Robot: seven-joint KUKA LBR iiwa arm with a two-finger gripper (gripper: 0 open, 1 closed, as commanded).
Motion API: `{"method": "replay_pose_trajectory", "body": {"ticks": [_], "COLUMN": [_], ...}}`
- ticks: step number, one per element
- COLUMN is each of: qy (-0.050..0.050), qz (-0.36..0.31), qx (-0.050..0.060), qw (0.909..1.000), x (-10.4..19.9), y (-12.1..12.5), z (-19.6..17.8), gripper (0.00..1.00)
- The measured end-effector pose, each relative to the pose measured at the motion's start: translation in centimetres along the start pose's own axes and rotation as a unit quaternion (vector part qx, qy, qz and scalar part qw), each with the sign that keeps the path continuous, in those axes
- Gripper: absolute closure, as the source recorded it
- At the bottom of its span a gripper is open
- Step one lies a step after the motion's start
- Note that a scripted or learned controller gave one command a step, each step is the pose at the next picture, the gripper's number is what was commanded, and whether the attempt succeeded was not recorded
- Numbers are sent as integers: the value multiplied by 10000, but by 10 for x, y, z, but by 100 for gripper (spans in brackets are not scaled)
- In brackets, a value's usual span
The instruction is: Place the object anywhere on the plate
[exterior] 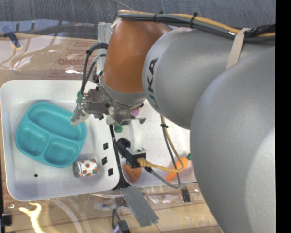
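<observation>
A teal divided plate (pixel 48 137) lies in the left white bin (pixel 19 93). My gripper (pixel 79 116) hangs over the plate's right rim, below the orange wrist band. A small white can with an orange fruit print (pixel 85 168) lies on its side on the bin floor just off the plate's lower right edge, apart from the gripper. I see nothing held at the gripper.
The grey arm covers most of the right bin (pixel 155 144). An orange carrot-like piece (pixel 180 165) and a brown-orange round thing (pixel 132 174) show at that bin's front. A cable runs past them. The divider between the bins stands close to the gripper's right.
</observation>
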State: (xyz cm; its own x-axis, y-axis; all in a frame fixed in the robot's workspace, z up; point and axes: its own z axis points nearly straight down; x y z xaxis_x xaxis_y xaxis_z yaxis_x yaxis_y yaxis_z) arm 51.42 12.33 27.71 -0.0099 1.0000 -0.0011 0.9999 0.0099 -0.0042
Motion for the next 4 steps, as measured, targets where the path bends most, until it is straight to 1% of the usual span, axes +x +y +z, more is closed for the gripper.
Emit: {"method": "replay_pose_trajectory", "body": {"ticks": [4], "qy": [0], "qz": [0], "qx": [0], "qw": [10000], "x": [0], "y": [0], "z": [0], "gripper": [0]}}
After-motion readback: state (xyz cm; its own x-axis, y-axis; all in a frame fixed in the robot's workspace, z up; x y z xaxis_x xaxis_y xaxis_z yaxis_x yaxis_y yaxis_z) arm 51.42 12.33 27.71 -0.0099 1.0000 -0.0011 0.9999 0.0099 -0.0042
